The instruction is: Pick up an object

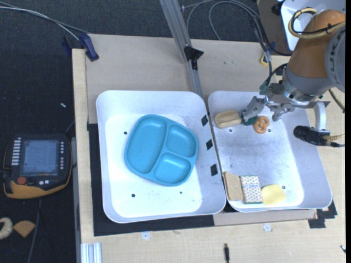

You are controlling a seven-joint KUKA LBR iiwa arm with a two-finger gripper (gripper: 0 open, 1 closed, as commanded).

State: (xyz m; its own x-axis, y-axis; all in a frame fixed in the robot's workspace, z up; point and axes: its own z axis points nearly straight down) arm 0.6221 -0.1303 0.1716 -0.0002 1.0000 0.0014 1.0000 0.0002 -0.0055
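On the wooden bench (153, 245), two white bins (159, 106) sit above dark carpet (33, 64).

White bins (115, 147), a blue divided tray (162, 149), a tan bread roll (227, 119), an orange pretzel (261, 125), a yellow lemon (272, 194), a checkered sponge (250, 189)

dark carpet floor (38, 64), wooden bench (137, 53)

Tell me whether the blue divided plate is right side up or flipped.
Right side up: the blue divided plate shows its three hollow compartments facing upward in the left bin.
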